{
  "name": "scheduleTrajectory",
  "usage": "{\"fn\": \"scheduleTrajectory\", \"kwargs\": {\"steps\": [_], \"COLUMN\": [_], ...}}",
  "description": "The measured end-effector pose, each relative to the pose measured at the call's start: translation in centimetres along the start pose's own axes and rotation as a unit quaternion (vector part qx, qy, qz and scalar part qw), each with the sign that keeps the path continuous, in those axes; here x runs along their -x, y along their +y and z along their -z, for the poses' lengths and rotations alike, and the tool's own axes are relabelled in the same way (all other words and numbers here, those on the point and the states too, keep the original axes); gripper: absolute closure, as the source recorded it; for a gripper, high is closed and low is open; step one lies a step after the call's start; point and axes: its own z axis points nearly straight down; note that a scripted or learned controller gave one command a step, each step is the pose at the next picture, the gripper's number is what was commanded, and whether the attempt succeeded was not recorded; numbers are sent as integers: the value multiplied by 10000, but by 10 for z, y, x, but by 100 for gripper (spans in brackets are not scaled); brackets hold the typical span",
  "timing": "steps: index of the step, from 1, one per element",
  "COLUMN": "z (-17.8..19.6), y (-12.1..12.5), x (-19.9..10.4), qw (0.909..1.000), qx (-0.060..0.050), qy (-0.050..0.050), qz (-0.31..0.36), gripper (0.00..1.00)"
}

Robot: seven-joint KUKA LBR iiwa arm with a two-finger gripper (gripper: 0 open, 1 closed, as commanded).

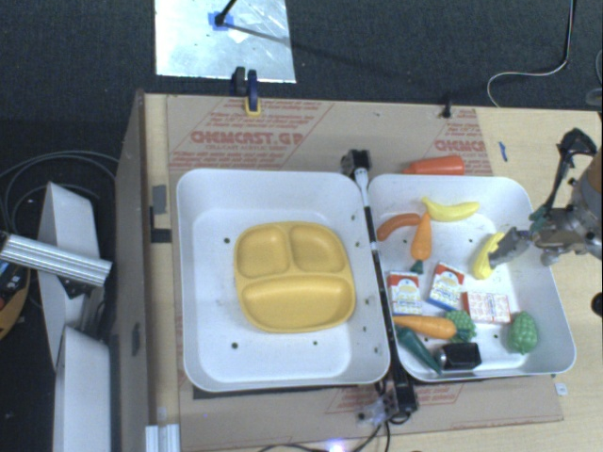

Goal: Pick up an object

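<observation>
A yellow divided plate point(293, 277) lies in the left bin point(203, 347). The right bin point(551, 342) holds toy food: a banana point(450, 210), carrots point(421, 238), three small cartons point(446, 287), broccoli point(522, 331) and a black block point(461, 355). The gripper point(504, 246) reaches in from the right, touching a yellow piece point(486, 255). Another carrot point(433, 166) lies on the cardboard point(283, 135) behind the bins.

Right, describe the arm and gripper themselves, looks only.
The gripper is a small dark grey metal piece that narrows toward its tip, mounted on a lighter grey metal wrist block. Behind it, at the frame's edge, sits a rounded beige-grey arm segment. A black bracket with thin dark cabling stands above the wrist.
</observation>
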Motion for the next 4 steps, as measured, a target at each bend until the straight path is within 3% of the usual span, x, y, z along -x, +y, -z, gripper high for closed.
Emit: {"fn": "scheduleTrajectory", "kwargs": {"steps": [1,2,3,4], "z": [-114,-160,-159,-148], "y": [64,80,141,142], "x": [-30,-78,-70,-70], "qw": [10000,10000,10000,10000], "qx": [-22,-7,-4,5], "qy": [10,8,-3,-6], "qz": [3,7,4,21], "gripper": [0,0,0,100]}}
